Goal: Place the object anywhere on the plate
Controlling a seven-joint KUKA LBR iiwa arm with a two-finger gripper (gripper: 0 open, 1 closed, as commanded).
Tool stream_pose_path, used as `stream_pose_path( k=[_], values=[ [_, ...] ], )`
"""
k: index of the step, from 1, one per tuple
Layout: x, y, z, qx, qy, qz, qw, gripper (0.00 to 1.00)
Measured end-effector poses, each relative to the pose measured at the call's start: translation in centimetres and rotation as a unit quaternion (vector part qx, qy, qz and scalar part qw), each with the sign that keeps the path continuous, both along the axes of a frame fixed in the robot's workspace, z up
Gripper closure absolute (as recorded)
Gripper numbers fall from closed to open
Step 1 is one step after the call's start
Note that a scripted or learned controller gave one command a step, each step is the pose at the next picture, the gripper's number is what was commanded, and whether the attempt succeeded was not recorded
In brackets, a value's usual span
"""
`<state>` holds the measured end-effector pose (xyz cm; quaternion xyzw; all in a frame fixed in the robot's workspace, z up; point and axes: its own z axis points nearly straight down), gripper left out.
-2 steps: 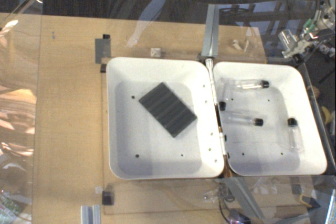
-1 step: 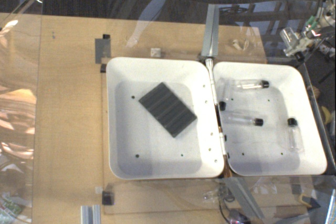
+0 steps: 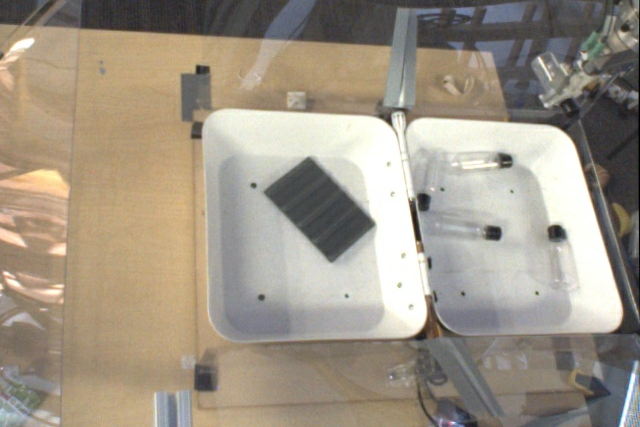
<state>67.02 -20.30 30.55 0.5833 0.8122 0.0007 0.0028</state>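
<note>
Three clear vials with black caps lie on their sides in the right bin [image 3: 590, 215]: one vial [image 3: 478, 160] near the far wall, a second vial [image 3: 465, 229] about mid-floor, and a third vial [image 3: 557, 255] towards the right wall, lying lengthwise. Any of them could be the object to move; they lie well apart, which leaves room for a grasp. The plate [image 3: 320, 208], a dark ribbed rectangle, lies turned at an angle in the middle of the left bin [image 3: 225, 245], nothing on it. The gripper [image 3: 575, 75] hangs beyond the right bin's far corner, and whether it is open or closed cannot be told.
</note>
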Motion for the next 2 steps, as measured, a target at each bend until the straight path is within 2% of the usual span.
stream_pose_path(
  k=[1,2],
  values=[
    [0.0,0.0,1.1,-0.0001,0.0,0.013,0.9999,1.0],
    [0.0,-0.1,-9.3,0.0007,0.001,0.045,0.999,1.0]
  ],
)
